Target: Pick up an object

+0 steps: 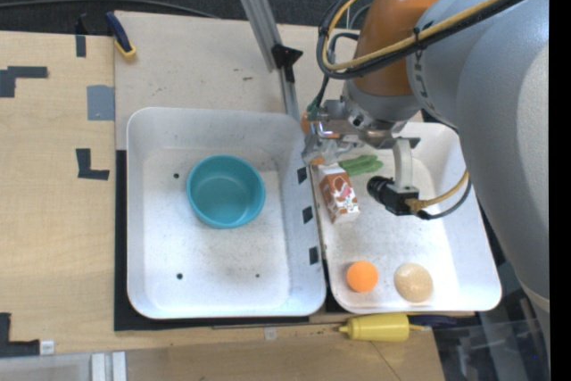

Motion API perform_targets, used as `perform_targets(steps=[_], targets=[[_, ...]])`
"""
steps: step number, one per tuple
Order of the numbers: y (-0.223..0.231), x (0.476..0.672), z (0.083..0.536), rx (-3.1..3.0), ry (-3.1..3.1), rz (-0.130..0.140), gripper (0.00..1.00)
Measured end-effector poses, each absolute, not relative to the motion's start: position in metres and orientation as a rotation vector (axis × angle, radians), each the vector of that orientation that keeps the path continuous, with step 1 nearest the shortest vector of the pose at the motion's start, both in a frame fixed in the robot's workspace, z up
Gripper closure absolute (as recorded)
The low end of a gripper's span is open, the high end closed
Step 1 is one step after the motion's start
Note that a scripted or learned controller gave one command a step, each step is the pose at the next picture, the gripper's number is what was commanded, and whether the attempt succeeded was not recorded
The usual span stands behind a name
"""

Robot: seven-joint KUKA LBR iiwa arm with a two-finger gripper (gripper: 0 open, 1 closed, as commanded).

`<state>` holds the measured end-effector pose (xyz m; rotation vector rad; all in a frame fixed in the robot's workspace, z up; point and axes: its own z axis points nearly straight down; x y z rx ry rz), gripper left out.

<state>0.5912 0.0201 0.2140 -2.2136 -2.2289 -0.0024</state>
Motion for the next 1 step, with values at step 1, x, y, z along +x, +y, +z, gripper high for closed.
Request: perform_targets(steps=[1], targets=[[0.0699, 0.6103, 0.2267, -2.213, -2.228, -0.002, 1.00]])
